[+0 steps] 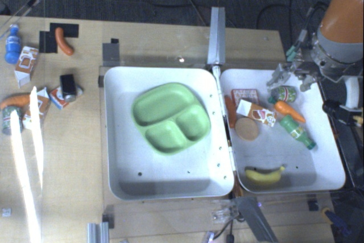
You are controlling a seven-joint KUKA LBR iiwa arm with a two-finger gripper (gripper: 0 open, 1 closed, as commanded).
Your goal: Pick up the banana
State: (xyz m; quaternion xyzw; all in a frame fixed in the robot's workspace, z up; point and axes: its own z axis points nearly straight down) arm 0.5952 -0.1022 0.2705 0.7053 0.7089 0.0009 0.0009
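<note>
We judge that we are at the approach step: the banana [264, 174] lies untouched at the near edge of the right bin [330, 176], close to its near wall, with clear floor around it. The claw [292, 74] hangs over the far part of that same bin, well apart from the fruit, and we see nothing between its fingers; whether it is released or clenched we cannot tell from this slant.

The next move, as we read it, calls for bringing the claw toward the near side and a little left, lining its fingers across the banana's curve, then lowering without catching the bin wall just beside it.

In the right bin we also see a small can [284, 93] under the claw, a carrot [290, 111] just near of it, a green bottle [298, 134], a round brown disc [247, 128] and a small carton [257, 112] crowded toward the far-left part. The left bin [122, 176] holds a green divided plate [170, 117], its compartments bare. On the worktop [74, 168] to the left lie scattered oddments, among them a blue bottle [12, 44] and a sausage [64, 42].
</note>
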